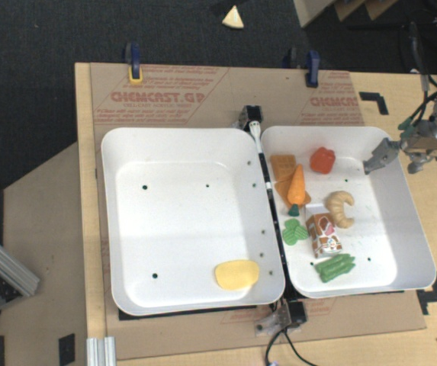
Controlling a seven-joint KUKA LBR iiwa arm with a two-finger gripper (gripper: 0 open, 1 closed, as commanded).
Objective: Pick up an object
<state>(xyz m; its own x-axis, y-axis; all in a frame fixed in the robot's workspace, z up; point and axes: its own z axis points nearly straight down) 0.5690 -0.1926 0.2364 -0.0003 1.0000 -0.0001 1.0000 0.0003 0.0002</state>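
While it hovers: the claw [392,157] hangs at the right bin's [409,227] rim
Grip: can't tell
Nearest: red pepper [322,160], just left
Farthest: yellow lemon [236,274], left bin [172,212]

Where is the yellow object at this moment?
The yellow object lies alone in the left bin, near its front right corner, close to the divide with the right bin, which holds the other items.

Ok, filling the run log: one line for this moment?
tool: right bin upper-right rim, holding nothing | right bin: six items | left bin: yellow item
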